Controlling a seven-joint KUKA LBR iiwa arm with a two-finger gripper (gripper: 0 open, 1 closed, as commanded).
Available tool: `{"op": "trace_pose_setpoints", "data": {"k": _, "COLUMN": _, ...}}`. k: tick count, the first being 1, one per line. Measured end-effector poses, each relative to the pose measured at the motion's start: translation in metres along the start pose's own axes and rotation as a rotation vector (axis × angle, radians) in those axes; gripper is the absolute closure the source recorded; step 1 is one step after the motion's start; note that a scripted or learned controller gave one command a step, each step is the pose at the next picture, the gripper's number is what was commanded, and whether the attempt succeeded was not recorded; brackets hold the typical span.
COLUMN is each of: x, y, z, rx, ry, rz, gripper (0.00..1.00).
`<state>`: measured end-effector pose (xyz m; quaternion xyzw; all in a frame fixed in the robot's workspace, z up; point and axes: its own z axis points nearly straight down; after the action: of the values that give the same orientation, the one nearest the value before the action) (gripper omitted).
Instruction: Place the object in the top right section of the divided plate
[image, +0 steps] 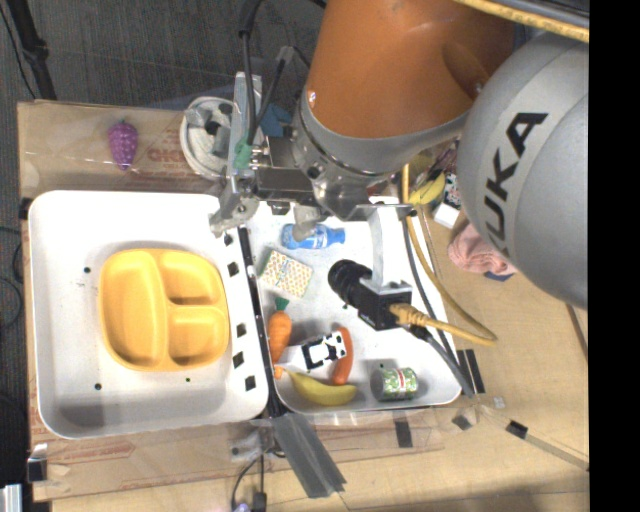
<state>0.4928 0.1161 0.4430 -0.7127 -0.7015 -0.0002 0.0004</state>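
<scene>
- Yellow plastic is my target: the divided plate (163, 307) lies in the left bin (60, 230), its sections bare, as far as I can tell.
- The task names no particular object, and I see nothing carried by the arm, so I judge the pick is not yet made.
- Candidates sit in the right bin (440, 385): a blue bottle (312, 237), a patterned packet (285, 272), a carrot (279, 335), a black-and-white cow toy (326, 351), a banana (318, 389) and a small green can (396, 381).
- The gripper (243, 190) hangs near the far end of the wall between the bins; its fingers look narrow, close together, with nothing between them.
- To do this well I would choose a piece lying apart, such as the can, come straight down, and keep clear of the black fixture (365, 290).
- A purple toy (124, 143) rests on the bench (80, 130), outside both bins.
</scene>
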Motion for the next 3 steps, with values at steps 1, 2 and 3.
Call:
{"op": "trace_pose_setpoints", "data": {"k": 1, "x": 0.062, "y": -0.004, "z": 0.145, "rx": 0.005, "ry": -0.003, "rz": 0.138, "gripper": 0.00}}
{"op": "trace_pose_setpoints", "data": {"k": 2, "x": 0.045, "y": 0.064, "z": 0.018, "rx": 0.001, "ry": -0.001, "rz": 0.025, "gripper": 0.00}}
{"op": "trace_pose_setpoints", "data": {"k": 3, "x": 0.048, "y": 0.063, "z": 0.009, "rx": 0.006, "ry": -0.003, "rz": 0.011, "gripper": 1.00}}
